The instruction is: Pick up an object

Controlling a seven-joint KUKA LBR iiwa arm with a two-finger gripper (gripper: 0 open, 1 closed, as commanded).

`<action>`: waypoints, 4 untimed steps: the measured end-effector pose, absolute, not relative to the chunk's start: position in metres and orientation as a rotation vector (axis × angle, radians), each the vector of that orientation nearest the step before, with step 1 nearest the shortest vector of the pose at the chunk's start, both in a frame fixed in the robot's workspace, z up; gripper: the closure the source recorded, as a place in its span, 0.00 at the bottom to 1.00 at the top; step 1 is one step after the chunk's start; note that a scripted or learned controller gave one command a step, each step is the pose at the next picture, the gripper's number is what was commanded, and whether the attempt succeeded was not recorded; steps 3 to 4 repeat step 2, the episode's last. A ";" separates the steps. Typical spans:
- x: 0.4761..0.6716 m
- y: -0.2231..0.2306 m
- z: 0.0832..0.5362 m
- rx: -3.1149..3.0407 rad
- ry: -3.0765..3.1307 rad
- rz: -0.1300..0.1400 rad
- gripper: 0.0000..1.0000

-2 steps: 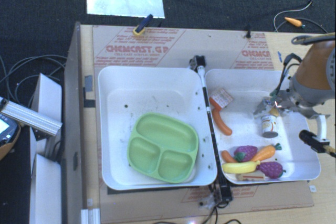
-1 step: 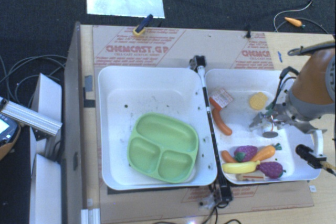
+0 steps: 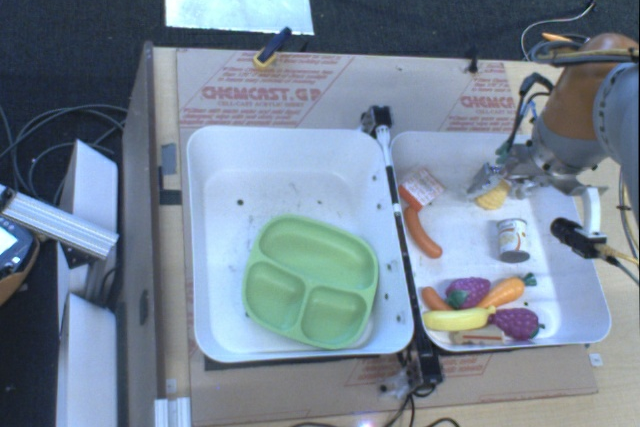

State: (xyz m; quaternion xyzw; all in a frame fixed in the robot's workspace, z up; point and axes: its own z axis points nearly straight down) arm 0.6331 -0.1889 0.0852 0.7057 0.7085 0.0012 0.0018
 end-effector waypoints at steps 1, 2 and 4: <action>0.634 -0.189 0.096 2.210 2.224 0.005 1.00; 0.670 -0.070 0.186 2.213 2.225 0.009 1.00; 0.670 -0.070 0.186 2.213 2.225 0.009 1.00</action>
